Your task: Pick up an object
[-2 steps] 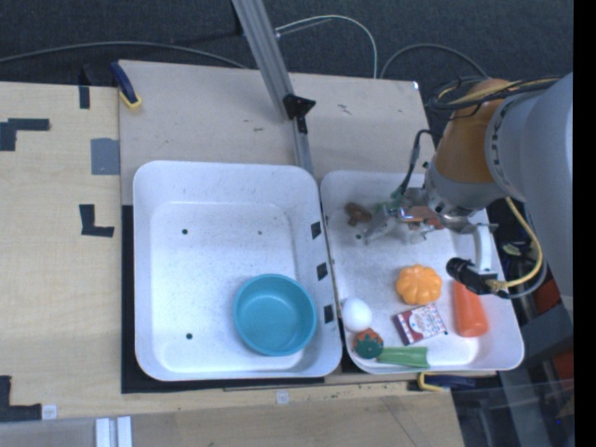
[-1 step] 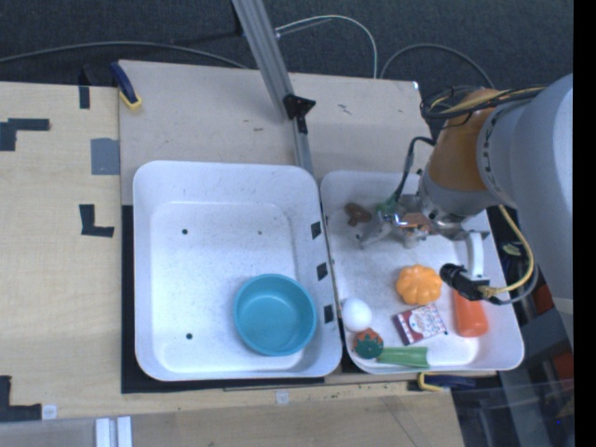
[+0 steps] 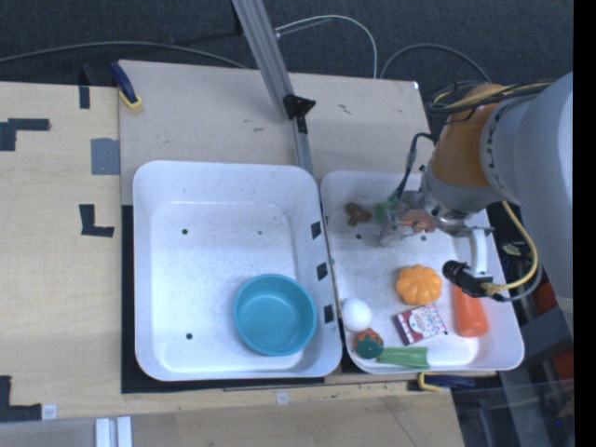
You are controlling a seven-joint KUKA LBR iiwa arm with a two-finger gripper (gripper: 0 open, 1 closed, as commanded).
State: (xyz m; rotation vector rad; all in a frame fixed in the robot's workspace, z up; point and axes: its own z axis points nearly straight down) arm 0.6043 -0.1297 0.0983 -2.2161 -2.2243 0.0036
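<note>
Grey arm (image 3: 521, 147) reaching in from the right, left bin (image 3: 158, 250) holding a blue bowl (image 3: 273, 314), right bin (image 3: 372, 268) with orange pumpkin (image 3: 418, 284), small brown object (image 3: 358, 213) just beside the lowered gripper (image 3: 396, 226), finger state impossible to tell

Light wood bench (image 3: 56, 277) w/ black tape marks (image 3: 90, 220), dark carpet floor (image 3: 112, 12) behind, grey cables (image 3: 345, 26) across it.

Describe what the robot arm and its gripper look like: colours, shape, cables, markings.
The arm is thick and rounded, light grey, with an orange band above the wrist. A darker grey wrist section sits below it. Black and yellow cables loop along its side, and thin dark cables arc near the orange band. The gripper is small, dark and metallic, with a touch of green; finer detail is too blurred.
</note>
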